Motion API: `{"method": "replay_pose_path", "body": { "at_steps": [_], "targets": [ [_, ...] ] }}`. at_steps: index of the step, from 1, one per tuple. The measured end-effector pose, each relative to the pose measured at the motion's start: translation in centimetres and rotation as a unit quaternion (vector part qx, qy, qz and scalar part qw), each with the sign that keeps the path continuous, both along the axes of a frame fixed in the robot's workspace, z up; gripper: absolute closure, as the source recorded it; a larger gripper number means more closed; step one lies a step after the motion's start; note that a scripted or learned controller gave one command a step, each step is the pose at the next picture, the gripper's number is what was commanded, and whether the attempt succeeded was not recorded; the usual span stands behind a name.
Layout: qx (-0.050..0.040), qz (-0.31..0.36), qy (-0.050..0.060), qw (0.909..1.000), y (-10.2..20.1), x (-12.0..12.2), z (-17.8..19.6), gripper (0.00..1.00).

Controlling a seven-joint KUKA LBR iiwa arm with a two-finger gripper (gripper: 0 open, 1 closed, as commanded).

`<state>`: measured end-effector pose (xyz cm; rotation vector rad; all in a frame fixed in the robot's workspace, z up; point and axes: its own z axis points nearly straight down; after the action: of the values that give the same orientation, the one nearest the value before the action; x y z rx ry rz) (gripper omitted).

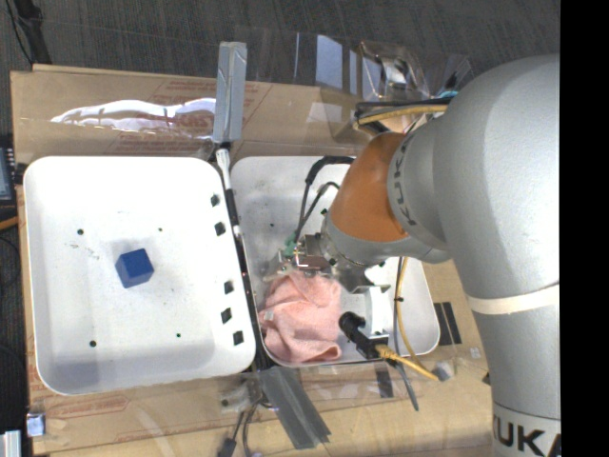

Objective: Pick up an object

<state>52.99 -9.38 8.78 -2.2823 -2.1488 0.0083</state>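
A crumpled pink cloth [303,319] lies in the near part of the right bin [262,188]. My gripper [303,258] hangs directly over the cloth's far edge, low and close to it; the wrist hides its fingers. A small blue cube [134,267] sits alone in the left bin [57,188], left of its middle, far from the gripper.
The grey arm with its orange band [366,203] covers most of the right bin's far and right side. A raised divider [233,255] with black clips separates the two bins. Cardboard and a plastic sheet [133,117] lie behind the bins.
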Motion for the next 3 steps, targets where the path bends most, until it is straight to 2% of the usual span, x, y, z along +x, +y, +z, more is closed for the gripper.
{"method": "replay_pose_path", "body": {
  "at_steps": [1,2,3],
  "targets": [
    [0.0,0.002,0.003,1.0,-0.08,0.03,0.61,1.0],
    [0.0,0.002,0.003,1.0,-0.07,0.04,0.62,0.0],
    [0.0002,0.004,0.006,1.0,-0.06,0.06,1.19,1.0]
  ]
}}
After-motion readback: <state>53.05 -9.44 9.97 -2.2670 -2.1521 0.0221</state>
